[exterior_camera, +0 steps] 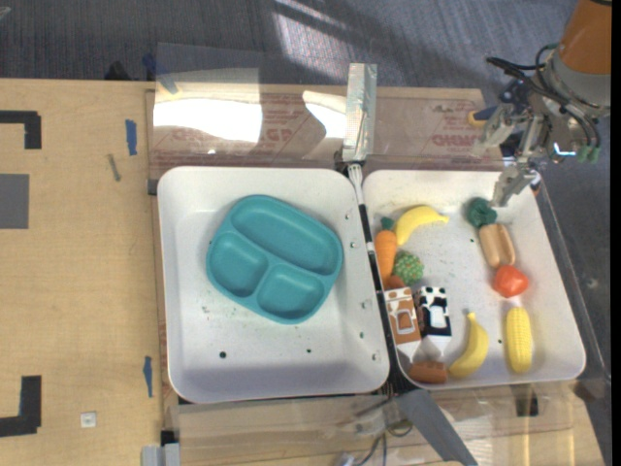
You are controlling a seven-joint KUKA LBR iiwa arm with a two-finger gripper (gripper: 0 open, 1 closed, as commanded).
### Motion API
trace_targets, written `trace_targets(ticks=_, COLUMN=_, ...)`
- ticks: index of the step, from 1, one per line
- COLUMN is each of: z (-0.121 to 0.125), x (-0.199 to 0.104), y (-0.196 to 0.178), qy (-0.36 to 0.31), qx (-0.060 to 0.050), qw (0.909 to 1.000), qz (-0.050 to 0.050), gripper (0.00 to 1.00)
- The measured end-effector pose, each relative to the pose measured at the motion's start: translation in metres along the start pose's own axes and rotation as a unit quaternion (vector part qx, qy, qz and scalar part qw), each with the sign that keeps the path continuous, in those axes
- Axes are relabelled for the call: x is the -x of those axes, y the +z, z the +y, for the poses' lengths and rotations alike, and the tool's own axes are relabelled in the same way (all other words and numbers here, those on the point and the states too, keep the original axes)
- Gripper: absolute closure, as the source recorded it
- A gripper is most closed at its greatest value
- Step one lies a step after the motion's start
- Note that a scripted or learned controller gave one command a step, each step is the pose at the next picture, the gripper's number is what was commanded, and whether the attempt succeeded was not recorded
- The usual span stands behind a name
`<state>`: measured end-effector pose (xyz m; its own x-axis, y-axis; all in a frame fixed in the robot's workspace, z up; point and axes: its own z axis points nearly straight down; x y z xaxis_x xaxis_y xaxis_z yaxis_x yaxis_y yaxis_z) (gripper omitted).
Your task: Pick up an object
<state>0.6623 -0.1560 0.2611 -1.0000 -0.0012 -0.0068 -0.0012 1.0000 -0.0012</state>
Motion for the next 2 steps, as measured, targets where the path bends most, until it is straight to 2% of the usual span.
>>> trace_targets(ticks=1, z=-0.021, x=-0.01, y=0.161, qy=-0.084, qx=-0.001, qw=0.9964, qz=-0.003, gripper=0.0)
trace_targets(ticks=2, z=-0.065, x=-0.025, y=0.166, qy=-0.167, qx=0.0, qw=0.9859, qz=-0.001, gripper=0.0)
